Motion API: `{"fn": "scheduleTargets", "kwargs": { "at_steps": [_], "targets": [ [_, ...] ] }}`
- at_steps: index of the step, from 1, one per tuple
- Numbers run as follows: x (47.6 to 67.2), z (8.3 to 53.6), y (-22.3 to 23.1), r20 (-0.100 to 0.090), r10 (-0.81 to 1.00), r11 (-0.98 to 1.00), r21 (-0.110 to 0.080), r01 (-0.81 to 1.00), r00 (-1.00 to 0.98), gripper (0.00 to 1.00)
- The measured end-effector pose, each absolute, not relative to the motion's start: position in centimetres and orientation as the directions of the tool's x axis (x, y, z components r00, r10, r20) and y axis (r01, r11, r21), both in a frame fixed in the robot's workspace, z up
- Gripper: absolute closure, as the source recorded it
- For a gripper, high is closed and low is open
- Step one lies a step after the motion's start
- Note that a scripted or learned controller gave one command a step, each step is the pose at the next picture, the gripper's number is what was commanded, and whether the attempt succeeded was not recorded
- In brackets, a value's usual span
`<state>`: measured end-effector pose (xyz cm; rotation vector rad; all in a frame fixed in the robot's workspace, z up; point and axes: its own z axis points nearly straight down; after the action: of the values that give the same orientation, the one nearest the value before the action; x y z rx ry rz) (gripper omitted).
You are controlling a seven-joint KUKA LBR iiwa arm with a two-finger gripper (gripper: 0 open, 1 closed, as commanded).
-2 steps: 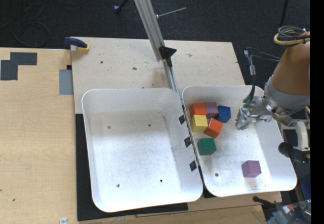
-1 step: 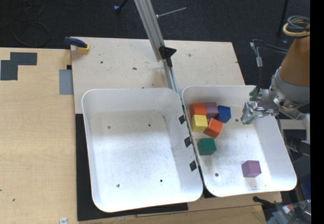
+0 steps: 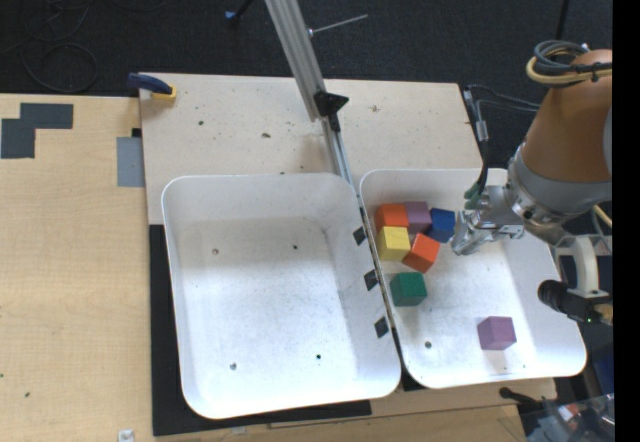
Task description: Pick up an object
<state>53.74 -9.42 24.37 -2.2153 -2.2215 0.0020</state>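
1. Two shallow white bins sit side by side on the counter [image 3: 250, 120]: the left bin [image 3: 200, 200] and the right bin [image 3: 560, 360].
2. Seven small blocks can be counted in the right bin, one of each: an orange block [image 3: 392, 216], a yellow block [image 3: 394, 242], a pale purple block [image 3: 417, 214], a blue block [image 3: 442, 224], an orange-red block [image 3: 424, 252], a green block [image 3: 408, 288] and a purple block [image 3: 496, 332].
3. Six of them crowd the upper left part of the right bin, close to the wall shared with the left bin. The orange and yellow blocks touch, the yellow one just below the orange one; the pale purple and blue blocks lie just to their right.
4. The orange-red block sits tilted, one corner pointing down toward the green block just below it.
5. The purple block lies well apart from the cluster, near the lower right corner of the bin, its faces roughly square to the bin walls.
6. All the blocks look cube-like, so none shows a clear long axis.
7. One arm [image 3: 565, 130] reaches in from the right, and its gripper [image 3: 470, 240] hangs over the right bin just right of the blue and orange-red blocks.
8. Whether the gripper is parted or closed cannot be told at this size, and no block can be seen in it.
9. One slanted metal bar [image 3: 295, 40] crosses the counter above the bins.
10. One small blue and yellow clamp [image 3: 152, 85] lies at the counter's upper left corner.
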Motion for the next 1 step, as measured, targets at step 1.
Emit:
{"fn": "scheduleTargets", "kwargs": {
  "at_steps": [1],
  "targets": [
    [52.36,23.60,-3.55,0.003,1.000,0.004,-0.006,1.000,-0.004,1.00]
  ]
}}
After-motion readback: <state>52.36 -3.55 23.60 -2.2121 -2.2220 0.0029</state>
